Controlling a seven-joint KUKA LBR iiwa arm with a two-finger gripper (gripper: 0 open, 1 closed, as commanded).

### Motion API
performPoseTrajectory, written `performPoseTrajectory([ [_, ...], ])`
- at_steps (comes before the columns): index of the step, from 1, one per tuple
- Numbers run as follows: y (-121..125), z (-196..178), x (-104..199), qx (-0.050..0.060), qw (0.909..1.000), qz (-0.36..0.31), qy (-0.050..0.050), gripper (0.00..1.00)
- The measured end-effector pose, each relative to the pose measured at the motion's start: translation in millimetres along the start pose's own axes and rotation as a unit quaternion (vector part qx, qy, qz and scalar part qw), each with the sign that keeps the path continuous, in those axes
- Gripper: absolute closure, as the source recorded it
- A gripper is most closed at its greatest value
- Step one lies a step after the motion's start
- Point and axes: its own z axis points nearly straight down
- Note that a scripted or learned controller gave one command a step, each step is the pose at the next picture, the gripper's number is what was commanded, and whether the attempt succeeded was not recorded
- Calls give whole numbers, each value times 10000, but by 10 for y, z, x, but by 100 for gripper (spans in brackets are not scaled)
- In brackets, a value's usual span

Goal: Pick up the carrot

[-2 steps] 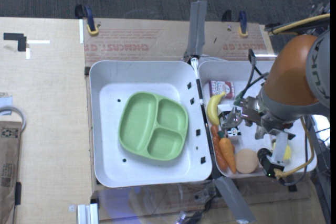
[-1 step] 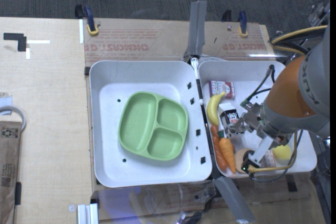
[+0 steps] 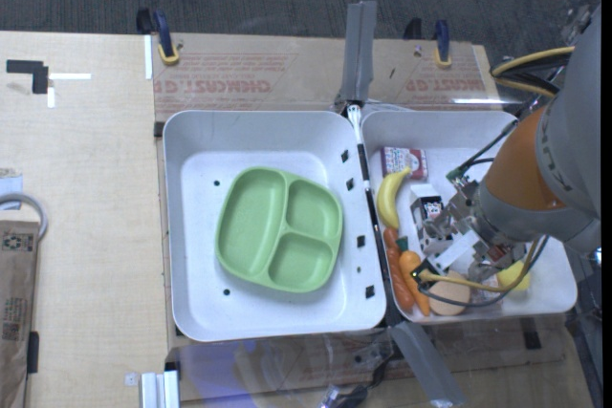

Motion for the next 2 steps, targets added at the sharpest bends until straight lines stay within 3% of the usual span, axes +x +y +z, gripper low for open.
performPoseTrajectory([
  [1,-512,-863,248,-2,9856,1685,-146,0],
  [2,-901,-941,569,5,9925,1210,-158,0],
])
